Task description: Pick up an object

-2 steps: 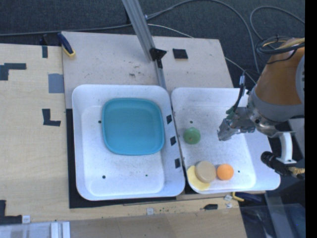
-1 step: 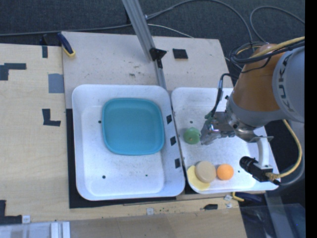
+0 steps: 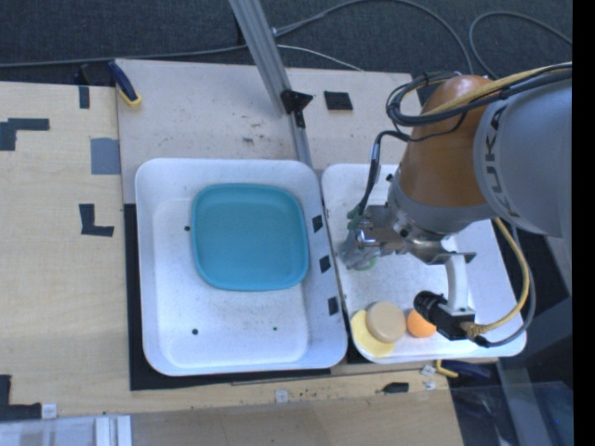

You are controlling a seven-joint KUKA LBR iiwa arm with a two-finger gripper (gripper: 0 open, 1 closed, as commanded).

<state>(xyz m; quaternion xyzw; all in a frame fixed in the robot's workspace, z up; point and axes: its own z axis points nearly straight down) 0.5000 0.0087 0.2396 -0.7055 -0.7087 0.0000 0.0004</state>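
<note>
My gripper (image 3: 359,249) hangs low over the left side of the right bin (image 3: 346,186), close to the wall between the two bins. Its tips are blurred and small, and I cannot make out anything between them. In the right bin's near left corner lies a yellow flat piece (image 3: 363,334) with a tan round block (image 3: 385,321) on it. A small orange ball (image 3: 420,325) sits just right of the tan block. A blue square plate (image 3: 249,236) lies in the left bin (image 3: 163,277).
The grey arm with its orange band (image 3: 446,156) covers most of the right bin. A slanted metal pole (image 3: 270,54) rises behind the bins. Black clips (image 3: 327,263) sit along the wall between the bins.
</note>
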